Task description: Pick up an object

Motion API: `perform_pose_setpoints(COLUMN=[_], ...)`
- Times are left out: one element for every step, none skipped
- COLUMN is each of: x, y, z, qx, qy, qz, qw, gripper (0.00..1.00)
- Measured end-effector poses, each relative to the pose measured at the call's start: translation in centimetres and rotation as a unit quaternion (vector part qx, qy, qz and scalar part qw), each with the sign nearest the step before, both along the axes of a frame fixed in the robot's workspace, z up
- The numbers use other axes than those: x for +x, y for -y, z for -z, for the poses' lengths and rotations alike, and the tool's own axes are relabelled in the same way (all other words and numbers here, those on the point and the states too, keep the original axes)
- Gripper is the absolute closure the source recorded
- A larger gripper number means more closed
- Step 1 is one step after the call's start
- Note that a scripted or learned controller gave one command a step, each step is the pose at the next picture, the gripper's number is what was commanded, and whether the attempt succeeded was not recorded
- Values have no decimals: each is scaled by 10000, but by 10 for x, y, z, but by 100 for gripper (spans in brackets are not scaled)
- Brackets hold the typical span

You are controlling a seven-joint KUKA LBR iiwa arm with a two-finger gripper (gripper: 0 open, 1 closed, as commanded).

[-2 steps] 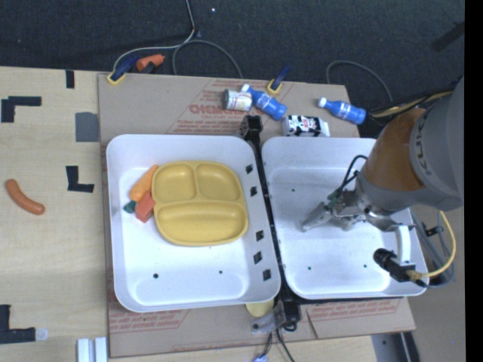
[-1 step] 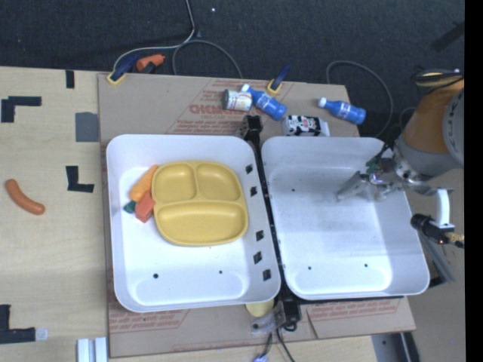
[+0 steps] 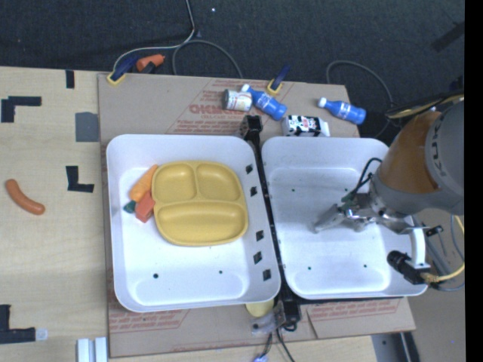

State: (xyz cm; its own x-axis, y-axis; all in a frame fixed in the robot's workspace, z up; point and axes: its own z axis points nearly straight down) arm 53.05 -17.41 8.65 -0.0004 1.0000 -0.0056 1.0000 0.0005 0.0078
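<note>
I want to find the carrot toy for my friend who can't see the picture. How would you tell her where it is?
Look in the left white bin, where a big yellow divided plate sits. The carrot toy is tucked against the plate's left edge. It is the only orange thing there, with a red piece just below it.

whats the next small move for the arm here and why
Probably swing left over the divider toward the yellow divided plate in the left bin. The pincer sits low over bare floor in the right bin, while the plate and the orange piece beside it lie in the left one.
</note>
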Motion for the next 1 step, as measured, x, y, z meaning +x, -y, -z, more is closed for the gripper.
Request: perform_pose_setpoints(x=[76], y=[52], z=[-79], qx=[-10], qy=[22], qz=[-7], qw=[10000], gripper=[0])
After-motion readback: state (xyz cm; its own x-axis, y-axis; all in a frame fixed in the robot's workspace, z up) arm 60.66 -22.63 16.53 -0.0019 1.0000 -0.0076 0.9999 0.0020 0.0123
